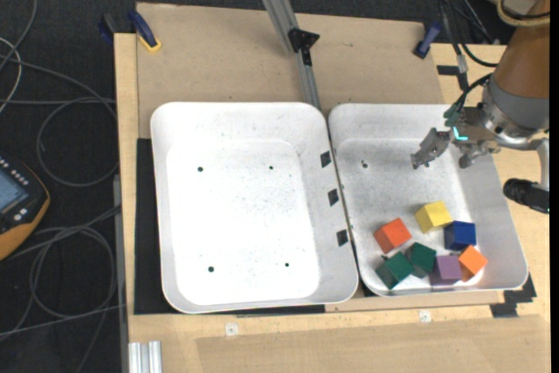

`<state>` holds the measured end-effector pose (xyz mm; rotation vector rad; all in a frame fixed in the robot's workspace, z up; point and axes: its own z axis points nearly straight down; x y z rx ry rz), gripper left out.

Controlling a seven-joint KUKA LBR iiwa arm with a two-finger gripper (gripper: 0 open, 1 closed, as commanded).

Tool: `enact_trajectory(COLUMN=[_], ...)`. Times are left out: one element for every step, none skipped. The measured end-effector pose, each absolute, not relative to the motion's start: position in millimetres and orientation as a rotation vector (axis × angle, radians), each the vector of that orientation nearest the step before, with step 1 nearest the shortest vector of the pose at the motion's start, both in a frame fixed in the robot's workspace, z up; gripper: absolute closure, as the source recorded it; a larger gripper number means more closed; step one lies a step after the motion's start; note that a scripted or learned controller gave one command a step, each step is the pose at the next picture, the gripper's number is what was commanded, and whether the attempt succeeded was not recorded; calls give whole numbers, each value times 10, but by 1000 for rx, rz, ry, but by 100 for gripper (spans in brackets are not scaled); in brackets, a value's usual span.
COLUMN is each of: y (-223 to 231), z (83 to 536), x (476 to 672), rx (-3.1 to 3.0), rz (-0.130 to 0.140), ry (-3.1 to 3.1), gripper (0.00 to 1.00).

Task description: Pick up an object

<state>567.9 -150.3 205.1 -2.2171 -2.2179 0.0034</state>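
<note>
Several small blocks lie clustered in the near corner of the right bin [380, 188]: a red-orange cube [393, 233], a yellow one [433, 216], a blue one [460, 233], an orange one [472, 259], a purple one [447, 268] and two green ones [422, 257] [395, 270]. My gripper [449, 155] hangs over the far part of that bin, well behind the blocks. It is open, its two fingers spread wide with nothing between them.
The left bin [236, 205] lies beside the right one, split from it by a shared rim with black clips [333, 196]. A slanted metal pole [279, 4] rises behind the bins. Cables and a handheld device [17, 205] lie on the floor at left.
</note>
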Motion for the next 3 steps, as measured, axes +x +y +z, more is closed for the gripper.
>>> enact_trajectory(y=[-1504,-1575,-1567], z=[2073,1553,1023], x=[5688,5608,5595], rx=[-2219,-2218,-2216], rz=[-1,5,5], ry=[-2221,-2216,-2217], gripper=[0,0,0])
